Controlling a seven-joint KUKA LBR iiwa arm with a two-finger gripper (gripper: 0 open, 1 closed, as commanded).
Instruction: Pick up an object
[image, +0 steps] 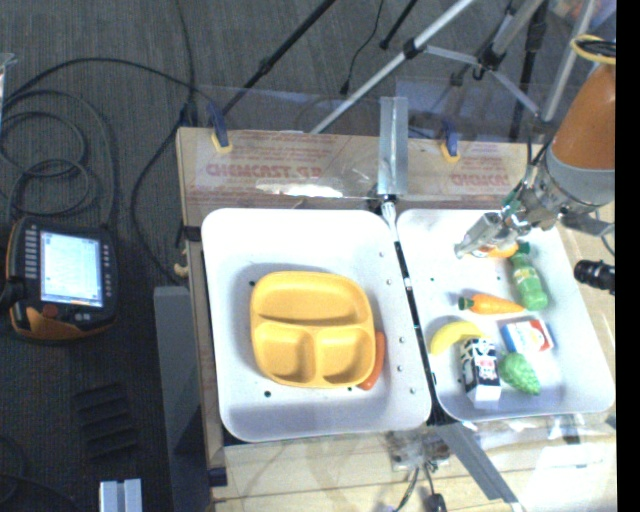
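My gripper (487, 240) hangs over the far part of the right bin (440, 250), reaching in from the upper right. A small orange-yellow object (505, 249) peeks out just under it; whether the two touch is unclear. Right beside it lies a green bottle (529, 281). Nearer the front lie a carrot (490, 303), a banana (449, 335), a cow-patterned carton (480, 368), a white, red and blue box (527, 335) and a green leafy toy (520, 373).
The left bin (230, 300) holds a yellow divided tray (310, 328) with an orange stick-shaped item (376, 362) against its right edge. A ridge (405, 300) separates the bins. A tablet (62, 272) lies on the floor at left.
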